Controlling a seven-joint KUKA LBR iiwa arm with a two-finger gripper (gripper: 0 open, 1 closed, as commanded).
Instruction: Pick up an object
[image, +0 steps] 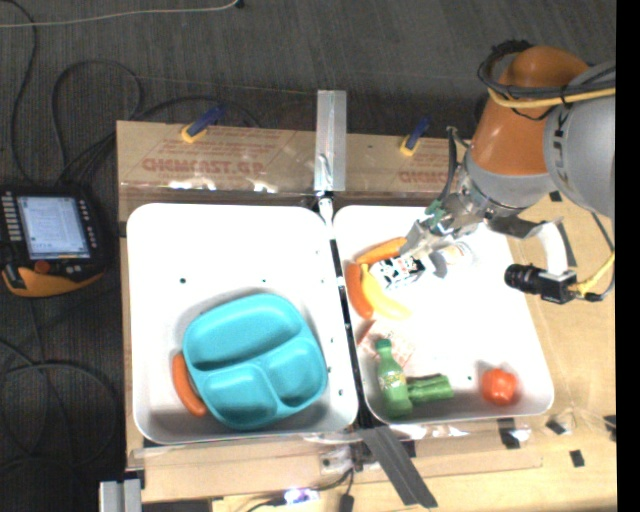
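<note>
The end effector (432, 236) hovers over the right bin's (520, 330) far-left corner, poised above the carrot (380, 252) and banana (378, 296) (its grip state I cannot tell)

My arm (560, 110) is grey with an orange band. Both bins (160, 240) are white. The left one carries a turquoise sectioned tray (255, 360) and an orange sausage-shaped piece (186, 385). The right one has a yellow banana (385, 300), an orange carrot (382, 251), a green bottle (390, 378), a red tomato (500, 385) and a black-and-white patterned item (405, 268).
</note>
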